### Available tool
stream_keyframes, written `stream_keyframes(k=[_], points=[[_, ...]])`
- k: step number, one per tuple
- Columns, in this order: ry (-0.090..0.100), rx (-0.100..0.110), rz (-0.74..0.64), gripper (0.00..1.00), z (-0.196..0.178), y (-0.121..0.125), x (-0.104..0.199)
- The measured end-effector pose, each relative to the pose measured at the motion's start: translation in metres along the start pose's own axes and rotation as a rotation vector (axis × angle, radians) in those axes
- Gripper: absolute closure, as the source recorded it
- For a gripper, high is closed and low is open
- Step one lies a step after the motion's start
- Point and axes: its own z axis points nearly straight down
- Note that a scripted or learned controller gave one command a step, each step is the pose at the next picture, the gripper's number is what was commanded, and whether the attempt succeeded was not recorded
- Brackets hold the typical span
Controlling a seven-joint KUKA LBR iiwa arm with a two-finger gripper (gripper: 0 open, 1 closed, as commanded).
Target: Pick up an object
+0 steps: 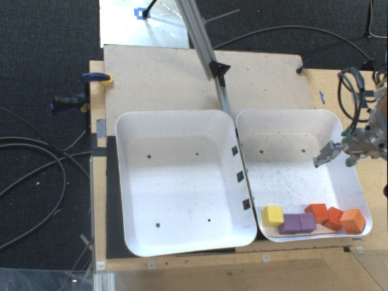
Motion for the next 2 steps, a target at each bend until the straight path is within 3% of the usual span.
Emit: stream_keyframes(k=[1, 2], points=[[0.002, 0.008, 0.003, 0.0, 0.149, 0.002, -0.009], [0.004, 0.006, -0.005, 0.0, 0.172, -0.02, 0.053]])
